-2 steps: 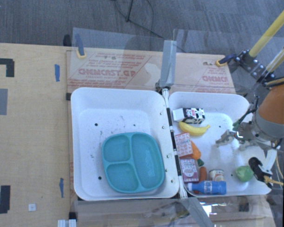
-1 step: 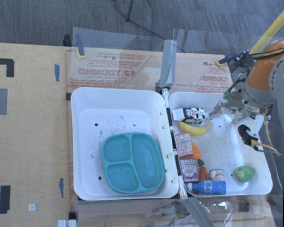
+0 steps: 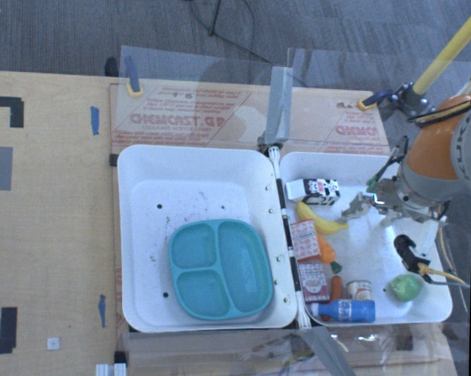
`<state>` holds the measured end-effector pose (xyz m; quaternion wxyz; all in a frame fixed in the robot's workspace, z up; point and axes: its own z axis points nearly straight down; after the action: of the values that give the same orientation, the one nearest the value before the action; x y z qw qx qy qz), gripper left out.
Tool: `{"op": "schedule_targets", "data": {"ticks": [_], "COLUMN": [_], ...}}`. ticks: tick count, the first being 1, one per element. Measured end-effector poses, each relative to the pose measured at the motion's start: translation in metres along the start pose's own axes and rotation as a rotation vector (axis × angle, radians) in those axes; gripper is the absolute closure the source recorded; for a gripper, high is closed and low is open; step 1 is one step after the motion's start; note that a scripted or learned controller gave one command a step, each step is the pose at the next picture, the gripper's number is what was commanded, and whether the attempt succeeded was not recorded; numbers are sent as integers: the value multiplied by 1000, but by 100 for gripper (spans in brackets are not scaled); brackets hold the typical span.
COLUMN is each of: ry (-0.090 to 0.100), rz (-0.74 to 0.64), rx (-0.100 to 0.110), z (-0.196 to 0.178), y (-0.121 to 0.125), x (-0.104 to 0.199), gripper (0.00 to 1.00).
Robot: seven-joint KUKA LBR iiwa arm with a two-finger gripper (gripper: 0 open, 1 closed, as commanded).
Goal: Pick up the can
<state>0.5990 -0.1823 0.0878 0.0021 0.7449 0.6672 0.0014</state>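
The can (image 3: 359,289) is small, with a pale top and a reddish label. It stands near the front of the right bin (image 3: 424,312), just above a blue bottle (image 3: 347,310) that lies on its side. My gripper (image 3: 360,205) hangs over the upper middle of that bin, well behind the can. It is close to the right end of a banana (image 3: 319,218) and holds nothing that I can see.
A black-and-white carton (image 3: 315,191), two red packets (image 3: 306,259), a carrot (image 3: 327,248) and a green round thing (image 3: 405,286) share the right bin. A teal divided plate (image 3: 217,267) lies in the left bin (image 3: 143,188).
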Motion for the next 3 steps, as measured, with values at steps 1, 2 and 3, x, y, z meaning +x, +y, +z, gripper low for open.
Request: {"op": "schedule_targets", "data": {"ticks": [1,2,3], "ry": [-1,1,8], "rz": [130,273,93], "rx": [2,7,11], "z": [-147,-111,-10], "y": [14,-22,-81], "x": [-36,-8,-38], "gripper": [0,0,0]}}
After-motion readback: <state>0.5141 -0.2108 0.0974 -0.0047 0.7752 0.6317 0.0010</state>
